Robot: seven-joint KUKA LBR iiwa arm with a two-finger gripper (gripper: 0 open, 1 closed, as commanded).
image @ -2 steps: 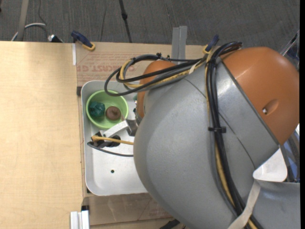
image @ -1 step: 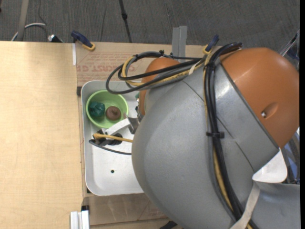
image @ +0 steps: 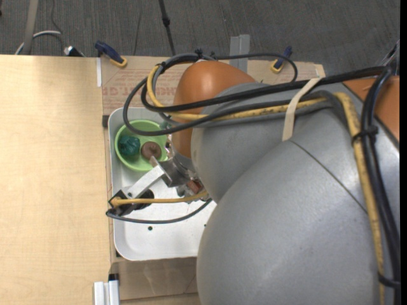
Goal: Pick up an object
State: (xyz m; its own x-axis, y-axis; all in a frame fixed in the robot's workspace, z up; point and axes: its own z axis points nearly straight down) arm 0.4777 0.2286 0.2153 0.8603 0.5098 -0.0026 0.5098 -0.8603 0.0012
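Observation:
A green bowl (image: 129,161) sits in the far left corner of the white bin (image: 152,243). Inside the bowl lie a small teal object (image: 130,146) and a round brown object (image: 151,150). My gripper (image: 173,169) hangs low over the bin, just right of the bowl's near rim, close to the brown object. The large grey arm with its orange band covers the gripper from above and hides most of the right side of the scene.
A pale wooden board (image: 51,170) borders the bin on the left. Brown cardboard (image: 137,81) with two blue clamps lies behind the bin. The bin's near floor (image: 159,230) shows white.

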